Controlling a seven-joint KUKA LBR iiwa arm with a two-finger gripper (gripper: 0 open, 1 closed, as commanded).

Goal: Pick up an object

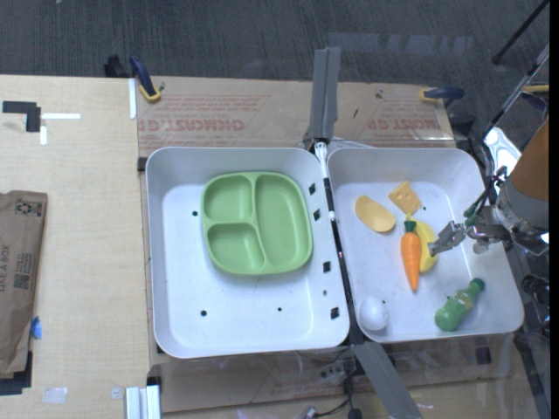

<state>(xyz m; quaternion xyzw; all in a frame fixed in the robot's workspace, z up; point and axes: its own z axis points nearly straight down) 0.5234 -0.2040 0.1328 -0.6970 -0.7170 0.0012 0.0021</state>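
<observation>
The right bin (454, 168) holds several small things. An orange carrot (410, 258) lies upright in the view beside a yellow banana-like piece (425, 244). Behind them are a yellow oval piece (375, 214) and a yellow cheese wedge (404, 197). A green bottle (458, 306) lies near the front right corner, and a white egg (373, 313) sits at the front left corner. My gripper (456, 227) hovers at the bin's right side, just right of the banana-like piece. It is open, and nothing is between its fingers.
The left bin (175, 304) carries a green divided plate (257, 223). A brown cardboard box (17, 278) lies at the bench's far left. A grey divider post (324, 94) stands behind the bins' shared wall. Clamps sit along the back cardboard edge.
</observation>
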